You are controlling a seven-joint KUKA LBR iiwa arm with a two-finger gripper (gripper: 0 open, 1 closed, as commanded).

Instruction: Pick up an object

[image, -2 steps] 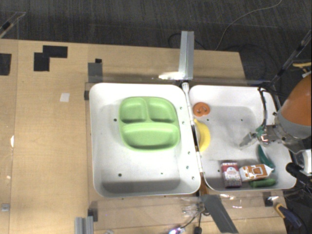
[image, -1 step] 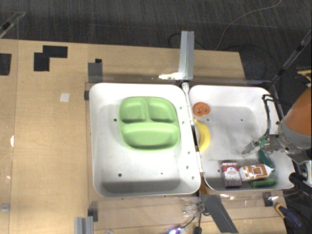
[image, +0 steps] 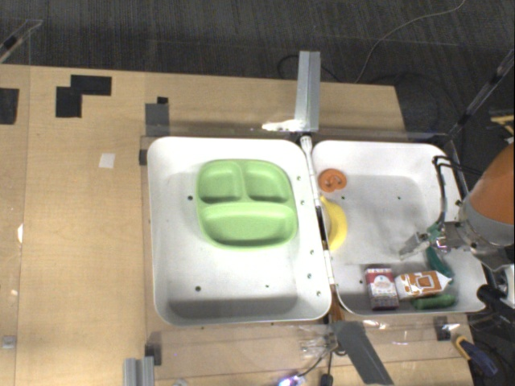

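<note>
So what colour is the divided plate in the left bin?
Light green; the divided plate shows clearly in the camera view.

We look down on a pale wooden table [image: 72, 240] with black marks [image: 80, 93] near its far left corner. Beyond its far edge we see dark grey carpeted floor [image: 201, 14], crossed by a thin cable [image: 402, 30] at far right. A metal post [image: 308, 91] stands upright at the table's far side.

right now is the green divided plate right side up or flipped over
Right side up. The green divided plate lies flat in the left bin, its three compartments facing upward, with nothing visible in them.
</note>
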